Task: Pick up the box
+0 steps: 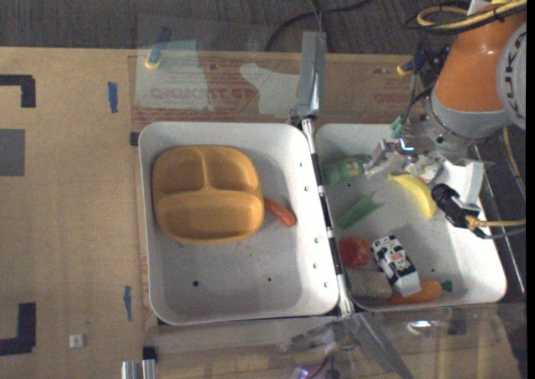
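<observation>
The box (394,264) is a small carton with black and white patches. It lies on its side in the front part of the right bin (489,273). My gripper (391,154) hangs over the back of that bin, above and behind the box and well apart from it. I see nothing held in it. The grey arm with its orange band (476,59) reaches in from the upper right.
Around the box lie a red tomato (354,252), an orange carrot (422,292), a green pod (358,212), a banana (415,192) and a green item (343,170). The left bin (242,285) holds an orange divided tray (205,193) and a small orange piece (280,212).
</observation>
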Robot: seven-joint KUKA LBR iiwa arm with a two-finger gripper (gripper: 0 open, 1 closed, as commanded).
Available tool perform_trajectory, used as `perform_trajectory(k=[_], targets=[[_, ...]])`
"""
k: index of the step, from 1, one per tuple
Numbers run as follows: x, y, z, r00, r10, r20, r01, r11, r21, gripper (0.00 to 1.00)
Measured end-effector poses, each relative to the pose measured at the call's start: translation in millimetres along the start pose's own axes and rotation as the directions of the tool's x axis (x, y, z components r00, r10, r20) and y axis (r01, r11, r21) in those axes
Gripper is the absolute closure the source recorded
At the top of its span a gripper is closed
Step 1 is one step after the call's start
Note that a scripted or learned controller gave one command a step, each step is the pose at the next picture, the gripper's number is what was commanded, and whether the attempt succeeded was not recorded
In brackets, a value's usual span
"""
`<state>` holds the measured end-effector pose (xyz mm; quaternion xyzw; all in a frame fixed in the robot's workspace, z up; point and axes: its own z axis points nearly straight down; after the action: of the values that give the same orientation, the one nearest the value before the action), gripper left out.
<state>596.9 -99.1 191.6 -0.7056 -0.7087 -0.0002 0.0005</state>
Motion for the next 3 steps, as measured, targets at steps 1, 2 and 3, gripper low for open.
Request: perform_trajectory(k=[1,2,3], targets=[[0.8,-1.1,102.7,0.991,-0.13,0.002,0.13,0.991,-0.01,0.0],[-35.7,71.2,34.3,0.986,-0.168,0.003,0.168,0.986,-0.005,0.0],[-17.8,71.2,104.2,0.983,-0.186,0.003,0.186,0.983,-0.006,0.0]])
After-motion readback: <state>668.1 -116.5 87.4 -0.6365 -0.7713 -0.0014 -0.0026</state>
